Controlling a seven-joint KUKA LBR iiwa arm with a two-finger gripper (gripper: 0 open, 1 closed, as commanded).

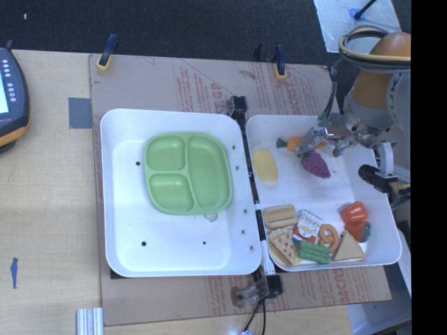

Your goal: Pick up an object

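My gripper (326,142) hangs over the back of the right bin (383,259), and it is open with nothing between its fingers. A purple bunch of grapes (316,165) lies just in front of it. An orange carrot (296,144) with a green top lies at its left side. Further left a pale yellow piece (265,165) rests on the bin floor. Along the front of the bin lie a hot dog bun (280,216), a red pepper (354,215), a pretzel (327,236), a cracker (282,245) and a green bean pod (314,253).
The left bin (119,187) holds a green divided plate (188,173). A black clamp (239,106) sits at the back where the bins meet. A handheld pendant (10,96) lies at the bench's far left. The arm's orange band (391,46) rises at the right.
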